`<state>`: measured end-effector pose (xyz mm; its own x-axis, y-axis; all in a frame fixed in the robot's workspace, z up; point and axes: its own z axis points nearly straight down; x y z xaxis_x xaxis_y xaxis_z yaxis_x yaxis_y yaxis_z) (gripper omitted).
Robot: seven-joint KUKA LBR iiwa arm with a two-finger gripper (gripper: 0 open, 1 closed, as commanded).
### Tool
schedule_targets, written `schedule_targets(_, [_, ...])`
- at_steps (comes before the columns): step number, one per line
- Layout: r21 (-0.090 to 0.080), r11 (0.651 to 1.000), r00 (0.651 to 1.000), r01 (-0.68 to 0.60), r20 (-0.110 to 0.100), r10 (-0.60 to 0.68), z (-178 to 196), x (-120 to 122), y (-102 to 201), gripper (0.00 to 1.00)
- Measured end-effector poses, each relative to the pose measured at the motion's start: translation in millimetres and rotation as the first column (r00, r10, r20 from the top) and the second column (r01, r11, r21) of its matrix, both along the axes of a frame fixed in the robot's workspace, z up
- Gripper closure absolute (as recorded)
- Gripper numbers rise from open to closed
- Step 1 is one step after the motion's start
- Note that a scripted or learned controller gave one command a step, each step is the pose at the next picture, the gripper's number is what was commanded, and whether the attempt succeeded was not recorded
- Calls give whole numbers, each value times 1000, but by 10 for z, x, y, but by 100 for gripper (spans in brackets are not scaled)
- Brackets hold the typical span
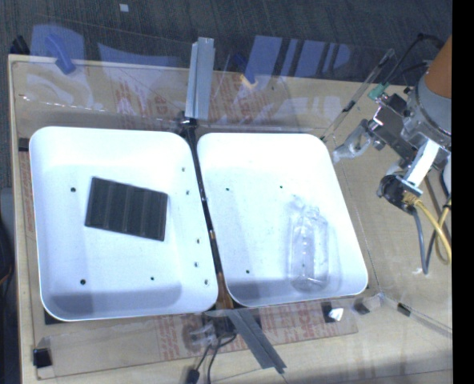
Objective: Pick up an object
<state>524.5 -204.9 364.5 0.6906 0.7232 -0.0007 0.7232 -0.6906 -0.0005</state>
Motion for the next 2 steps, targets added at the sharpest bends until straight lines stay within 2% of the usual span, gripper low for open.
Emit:
schedule_targets(1, [0,984,984,175,-2,-175,-162,649,2,0])
schedule_targets(2, [3,1000,1000,10,-5,-10,-469,883,-31,0])
